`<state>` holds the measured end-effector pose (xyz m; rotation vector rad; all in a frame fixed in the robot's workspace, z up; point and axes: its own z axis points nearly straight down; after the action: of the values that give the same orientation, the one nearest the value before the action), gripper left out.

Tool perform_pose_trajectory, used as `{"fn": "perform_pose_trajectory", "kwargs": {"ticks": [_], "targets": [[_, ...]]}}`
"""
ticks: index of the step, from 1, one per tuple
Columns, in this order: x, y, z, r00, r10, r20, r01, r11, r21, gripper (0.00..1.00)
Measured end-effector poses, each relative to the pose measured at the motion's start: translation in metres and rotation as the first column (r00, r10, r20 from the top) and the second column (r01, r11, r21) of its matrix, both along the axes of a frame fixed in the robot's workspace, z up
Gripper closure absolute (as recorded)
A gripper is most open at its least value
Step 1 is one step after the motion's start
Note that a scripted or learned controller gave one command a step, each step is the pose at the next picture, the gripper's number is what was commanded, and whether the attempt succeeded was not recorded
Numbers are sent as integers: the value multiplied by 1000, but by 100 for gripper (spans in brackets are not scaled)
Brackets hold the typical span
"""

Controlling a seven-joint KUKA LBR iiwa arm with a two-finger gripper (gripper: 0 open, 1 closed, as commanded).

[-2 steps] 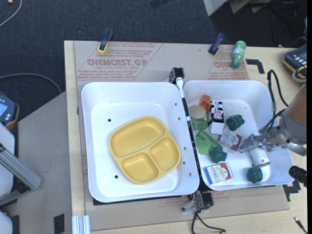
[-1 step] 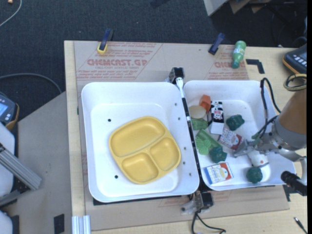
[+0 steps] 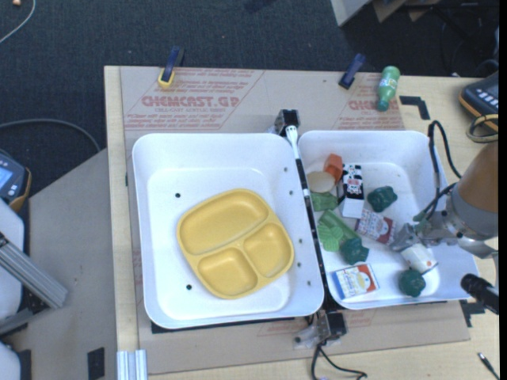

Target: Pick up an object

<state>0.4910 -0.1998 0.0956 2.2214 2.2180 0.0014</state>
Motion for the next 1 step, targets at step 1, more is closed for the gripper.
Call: {"fn": "perform_pose_trajectory", "kwargs": {"ticks": [1], "targets": [[10,6,54,1000,3,4,-3,1000,-2,100]]}}
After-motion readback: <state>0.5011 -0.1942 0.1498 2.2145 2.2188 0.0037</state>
